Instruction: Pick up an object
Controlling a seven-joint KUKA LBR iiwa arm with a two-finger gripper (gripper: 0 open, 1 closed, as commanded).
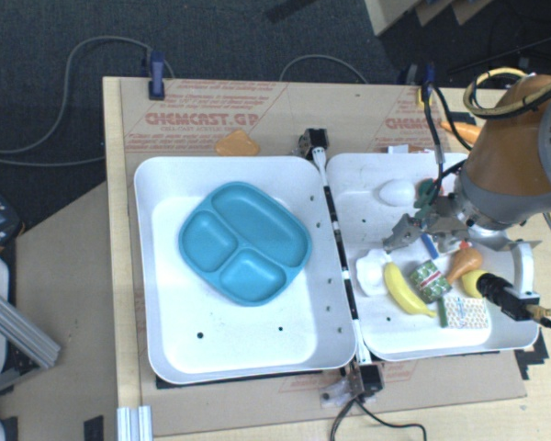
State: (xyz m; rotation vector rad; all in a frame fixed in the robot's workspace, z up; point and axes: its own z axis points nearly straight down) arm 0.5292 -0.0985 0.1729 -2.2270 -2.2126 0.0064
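Note:
My gripper hangs low over the middle of the right bin, with the grey and orange arm behind it at the right. Just below it lie a yellow banana, a small white lump, a green patterned item, an orange piece and a speckled white packet. A thin blue item sits right under the gripper. A white egg-shaped object lies toward the bin's back. Nothing visibly sits in the gripper.
The left bin holds a blue divided plate. A small orange object rests on the bench behind the left bin. Cables run along the bench's back edge.

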